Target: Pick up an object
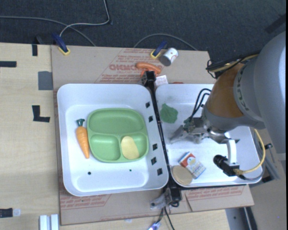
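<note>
**Gripper low in the right bin, nothing in it yet**

My gripper (182,132) hangs low over the right bin (249,178), its tips toward the bin's left half. I cannot tell how my fingers stand; they blur into one grey wedge against the white floor, and I see nothing between them.

The nearest candidate is the green piece (169,113), which lies up and slightly left of my tips, near but apart. It looks flat and roundish, with no clear long axis. The small printed box (192,165) lies below my tips toward the near wall, its long axis slanting from upper left to lower right, and a tan disc (183,176) touches its lower-left corner.

In the left bin (67,176) sit a green divided plate (117,133) holding a yellow piece (130,147), and a carrot (82,140) just beside the plate.

My wrist and forearm cover much of the right bin's middle and far side, so anything under them is hidden.
</note>
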